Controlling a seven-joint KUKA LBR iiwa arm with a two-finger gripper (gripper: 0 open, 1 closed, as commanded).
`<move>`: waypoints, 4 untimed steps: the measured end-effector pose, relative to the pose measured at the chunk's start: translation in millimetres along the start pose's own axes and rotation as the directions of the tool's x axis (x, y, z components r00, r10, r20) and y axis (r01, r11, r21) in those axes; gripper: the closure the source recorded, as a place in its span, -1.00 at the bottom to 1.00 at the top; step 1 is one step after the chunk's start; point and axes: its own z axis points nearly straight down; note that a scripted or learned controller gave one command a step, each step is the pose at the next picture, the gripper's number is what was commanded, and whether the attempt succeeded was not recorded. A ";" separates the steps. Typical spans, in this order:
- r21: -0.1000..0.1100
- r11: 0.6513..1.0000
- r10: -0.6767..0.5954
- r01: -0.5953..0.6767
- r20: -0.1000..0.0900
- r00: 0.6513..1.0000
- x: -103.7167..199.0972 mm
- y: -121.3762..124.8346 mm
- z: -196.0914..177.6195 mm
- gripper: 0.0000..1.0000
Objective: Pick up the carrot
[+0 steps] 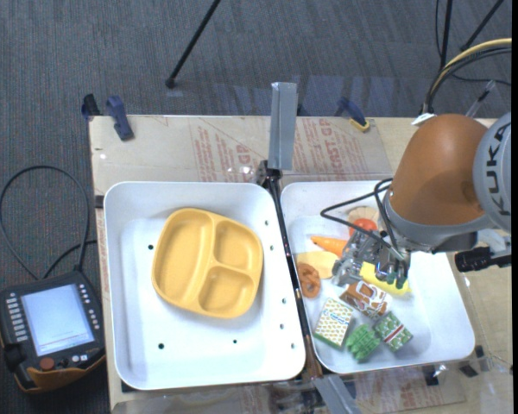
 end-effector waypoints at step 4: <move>-0.002 0.995 0.100 -0.100 0.009 0.995 -60.3 -3.5 93.9 -1.00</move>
